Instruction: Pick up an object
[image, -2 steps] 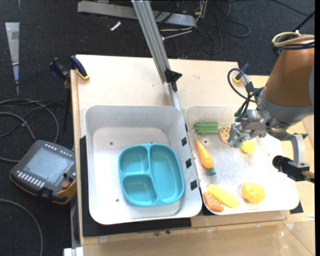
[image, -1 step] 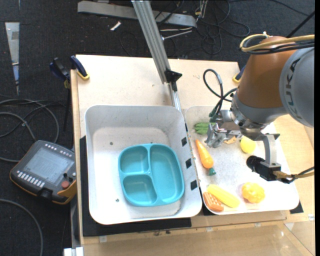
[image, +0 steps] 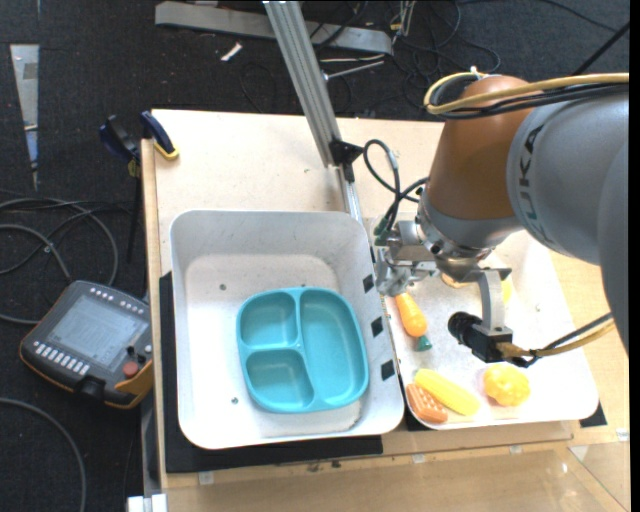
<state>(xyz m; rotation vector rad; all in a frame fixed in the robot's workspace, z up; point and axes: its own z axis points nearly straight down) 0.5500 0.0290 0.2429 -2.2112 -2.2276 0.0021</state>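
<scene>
In the right bin (image: 560, 400) an orange toy carrot (image: 410, 314) with a green tip lies near the left wall. My gripper (image: 398, 276) hangs directly over the carrot's upper end, close to the wall between the two bins, and the wrist hides how it meets the carrot. Along the bin's front lie a yellow banana-shaped piece (image: 447, 391), an orange ridged piece (image: 428, 404) and a lumpy yellow object (image: 506, 384).
The left bin (image: 200, 260) holds a teal divided plate (image: 301, 348). A slanted metal pole (image: 310, 85) rises behind the bins. The arm's big grey and orange body covers the back of the right bin. A pendant (image: 85, 340) lies on the floor at the left.
</scene>
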